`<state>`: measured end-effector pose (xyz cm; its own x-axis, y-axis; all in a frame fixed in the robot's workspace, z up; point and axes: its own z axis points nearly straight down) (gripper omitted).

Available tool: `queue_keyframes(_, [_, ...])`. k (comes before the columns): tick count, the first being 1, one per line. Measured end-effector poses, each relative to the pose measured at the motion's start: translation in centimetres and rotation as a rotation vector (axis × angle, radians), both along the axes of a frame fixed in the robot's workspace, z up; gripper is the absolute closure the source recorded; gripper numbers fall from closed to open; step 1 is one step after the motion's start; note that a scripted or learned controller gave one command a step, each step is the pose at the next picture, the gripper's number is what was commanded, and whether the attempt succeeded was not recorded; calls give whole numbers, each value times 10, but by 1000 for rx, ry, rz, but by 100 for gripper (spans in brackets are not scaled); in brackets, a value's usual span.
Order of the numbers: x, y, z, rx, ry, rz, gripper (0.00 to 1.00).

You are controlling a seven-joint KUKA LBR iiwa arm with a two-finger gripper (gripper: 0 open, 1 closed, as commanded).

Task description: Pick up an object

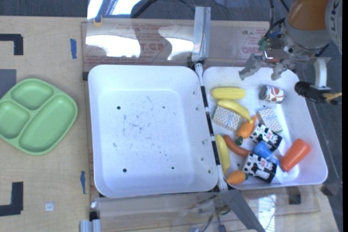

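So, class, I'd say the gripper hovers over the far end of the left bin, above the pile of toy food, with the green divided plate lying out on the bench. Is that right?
Not quite: the bin is wrong. The camera view shows the gripper over the far end of the right bin, where the toy food lies. The green divided plate does lie out on the bench.

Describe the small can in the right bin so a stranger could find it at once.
Start at the right bin, the crowded one. Look to its far end, just below the gripper. The can lies on its side there, silvery with a red and white label, apart from the bananas and carrots.
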<state>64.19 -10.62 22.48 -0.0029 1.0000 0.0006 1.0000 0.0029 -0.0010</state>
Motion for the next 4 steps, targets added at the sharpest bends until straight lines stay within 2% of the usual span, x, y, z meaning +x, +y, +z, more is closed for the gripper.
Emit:
queue_keyframes(1, [-12, 10, -116, 0, -2, 32, 0])
queue_keyframes(2, [-72, -38, -138, 1, -5, -37, 0])
queue_keyframes(3, [-72, -38, -138, 1, -5, -37, 0])
queue_keyframes(4, [-71, -38, -127, 0, -9, -40, 100])
